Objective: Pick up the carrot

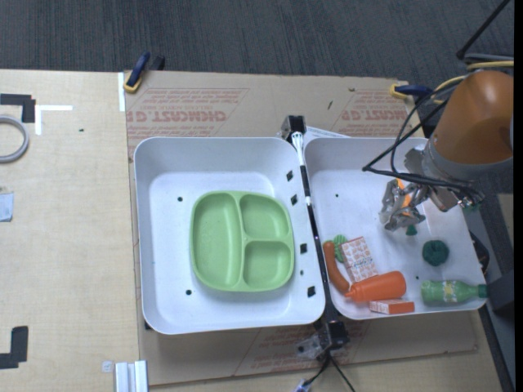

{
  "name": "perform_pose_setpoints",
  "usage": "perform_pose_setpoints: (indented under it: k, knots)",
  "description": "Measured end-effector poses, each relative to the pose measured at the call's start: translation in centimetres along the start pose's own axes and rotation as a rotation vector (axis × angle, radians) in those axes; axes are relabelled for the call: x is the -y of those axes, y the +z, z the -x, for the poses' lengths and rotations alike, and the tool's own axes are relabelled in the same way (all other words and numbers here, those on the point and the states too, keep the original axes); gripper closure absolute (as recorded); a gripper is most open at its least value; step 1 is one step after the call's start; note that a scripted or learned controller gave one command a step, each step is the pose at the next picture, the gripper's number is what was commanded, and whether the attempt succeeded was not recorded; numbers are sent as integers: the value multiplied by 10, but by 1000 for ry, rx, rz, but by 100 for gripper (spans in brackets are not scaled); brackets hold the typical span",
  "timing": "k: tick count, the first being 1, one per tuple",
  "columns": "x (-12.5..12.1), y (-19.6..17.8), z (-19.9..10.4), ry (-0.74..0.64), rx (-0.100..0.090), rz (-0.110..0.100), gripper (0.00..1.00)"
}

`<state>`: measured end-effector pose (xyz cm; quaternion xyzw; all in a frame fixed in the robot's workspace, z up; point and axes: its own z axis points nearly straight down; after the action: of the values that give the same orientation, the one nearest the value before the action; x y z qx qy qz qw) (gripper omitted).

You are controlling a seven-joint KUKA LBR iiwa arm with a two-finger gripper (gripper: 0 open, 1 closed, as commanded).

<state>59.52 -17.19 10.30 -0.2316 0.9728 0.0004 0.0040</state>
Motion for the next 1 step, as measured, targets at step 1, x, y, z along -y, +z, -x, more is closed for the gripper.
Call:
perform_pose_setpoints:
  k: [1]
  knots:
    - [37,-157,-10,-51,-3,-1,100]
